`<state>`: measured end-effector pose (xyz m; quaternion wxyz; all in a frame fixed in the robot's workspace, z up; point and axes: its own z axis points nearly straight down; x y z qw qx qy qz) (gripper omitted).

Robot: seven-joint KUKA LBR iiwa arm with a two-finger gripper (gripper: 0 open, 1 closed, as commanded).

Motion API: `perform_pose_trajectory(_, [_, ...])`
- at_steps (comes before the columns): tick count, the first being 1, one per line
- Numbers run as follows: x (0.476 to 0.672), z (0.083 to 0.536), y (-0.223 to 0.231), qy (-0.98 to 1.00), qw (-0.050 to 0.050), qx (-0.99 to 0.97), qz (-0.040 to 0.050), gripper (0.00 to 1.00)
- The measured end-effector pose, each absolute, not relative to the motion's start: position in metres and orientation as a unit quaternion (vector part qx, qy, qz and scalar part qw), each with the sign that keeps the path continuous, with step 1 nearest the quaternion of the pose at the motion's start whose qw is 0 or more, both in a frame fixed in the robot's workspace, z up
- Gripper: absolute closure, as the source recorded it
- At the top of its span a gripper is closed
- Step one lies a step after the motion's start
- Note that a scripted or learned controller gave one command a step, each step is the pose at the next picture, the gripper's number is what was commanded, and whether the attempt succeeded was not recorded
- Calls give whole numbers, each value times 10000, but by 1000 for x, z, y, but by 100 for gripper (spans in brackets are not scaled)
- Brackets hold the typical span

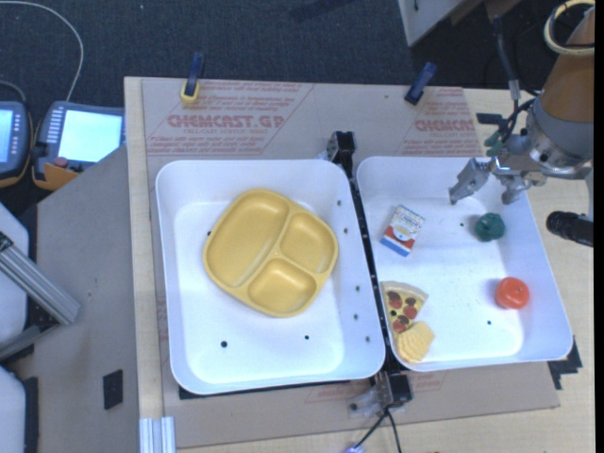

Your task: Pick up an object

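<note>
Camera view looks down at a slant on a board-topped surface (283,111) carrying two shallow white bins side by side. From the right the grey arm reaches in, and its end effector (488,184) hangs over the upper part of the right bin (557,333), near the far wall, with its two fingers apart and nothing between them. Just below it lies a small dark green object (489,226), close to the fingertips but not touched. An orange-red round object (512,293) sits lower down, near the right wall. A small white carton with red and blue print (403,230) rests in the left half of that bin, with bare floor between it and the green object. A toy pizza slice (405,305) and a yellow ridged piece (415,341) lie together at the lower left corner, tight against the dividing rim. The middle and lower right of this bin's floor are open. In the left bin (179,347) a yellow divided plate (271,251) lies turned at an angle near the centre, with a margin of white floor all round it.
</note>
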<state>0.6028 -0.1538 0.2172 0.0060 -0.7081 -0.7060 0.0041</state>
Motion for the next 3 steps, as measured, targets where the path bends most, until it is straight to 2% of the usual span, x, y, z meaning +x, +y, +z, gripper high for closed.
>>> perform_pose_trajectory(1, [606, 225, -154, -7071, 4, -7071, 2, 0])
perform_pose_trajectory(2, [609, 180, -157, -7071, 26, -7071, 18, 0])
perform_pose_trajectory(3, [610, 116, -157, -7071, 32, -7071, 20, 0])
